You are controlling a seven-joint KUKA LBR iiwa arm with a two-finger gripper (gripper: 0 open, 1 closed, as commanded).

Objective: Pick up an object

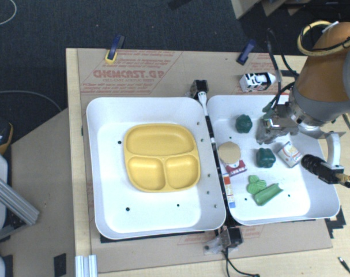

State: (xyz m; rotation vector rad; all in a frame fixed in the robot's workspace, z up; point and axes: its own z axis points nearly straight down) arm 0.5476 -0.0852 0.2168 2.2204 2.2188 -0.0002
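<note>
right bin, front edge: green toy | middle: dark green block, small box beside it | left edge: tan ball on red card | back: dark green lump | gripper over the middle, can't tell if it grips | left bin: yellow tray in the middle
</note>
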